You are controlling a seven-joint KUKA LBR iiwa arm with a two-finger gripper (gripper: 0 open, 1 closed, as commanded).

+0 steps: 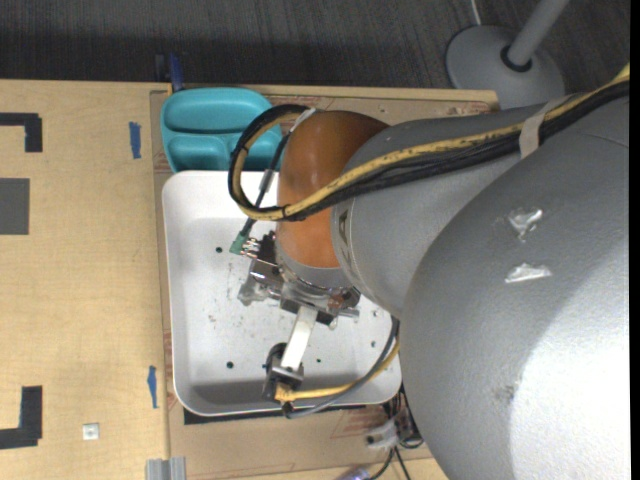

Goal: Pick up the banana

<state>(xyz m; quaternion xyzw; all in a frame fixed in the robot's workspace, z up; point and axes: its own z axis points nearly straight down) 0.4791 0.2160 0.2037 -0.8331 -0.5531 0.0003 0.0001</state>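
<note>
My gripper point(272, 286) hangs low over the middle of the white bin point(200, 318), seen from above under the orange wrist band point(320, 198). Only metal parts of it stick out from beneath the wrist, just above the bin floor. The grey arm point(480, 268) covers the right half of this bin and whatever lies under it. The bare floor to the left of the gripper carries only small dark specks.
A teal plastic piece point(212, 126) with rounded lobes lies at the bin's far edge. The tan bench point(80, 268) stretches to the left with black and blue tape marks. A grey stand base point(500, 58) sits at the far right.
</note>
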